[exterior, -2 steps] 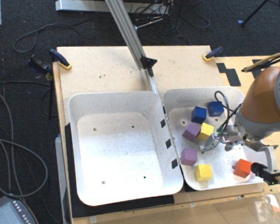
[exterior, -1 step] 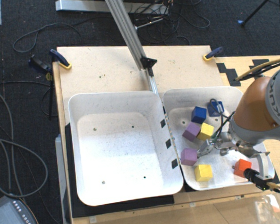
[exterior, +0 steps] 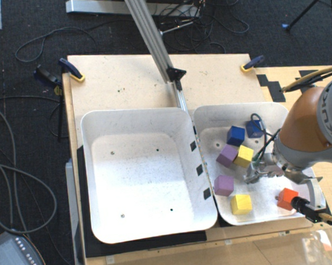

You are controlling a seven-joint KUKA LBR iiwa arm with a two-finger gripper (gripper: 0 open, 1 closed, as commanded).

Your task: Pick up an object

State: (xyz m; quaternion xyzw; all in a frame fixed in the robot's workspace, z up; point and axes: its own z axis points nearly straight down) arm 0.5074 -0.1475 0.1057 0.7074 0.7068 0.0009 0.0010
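The right bin (exterior: 210, 126) holds several small blocks. A blue cube (exterior: 236, 135) lies near its back, with a purple block (exterior: 228, 155) and a yellow cube (exterior: 245, 155) just in front of it. Nearer the front lie a second purple block (exterior: 224, 184), a second yellow cube (exterior: 241, 203) and an orange block (exterior: 286, 199). My gripper (exterior: 254, 174) hangs low over the bin floor, just right of and below the yellow cube at the centre. The grey arm with its orange band (exterior: 303, 129) comes in from the right and covers the bin's right side.
The left bin (exterior: 95, 161) stands beside the right one. A slanted metal rod (exterior: 152, 37) runs from the top down to the bins' shared back edge. Blue and yellow clamps (exterior: 72, 70) (exterior: 252, 63) sit at the board's back corners. A dark blue cable loop (exterior: 255, 126) lies by the blue cube.
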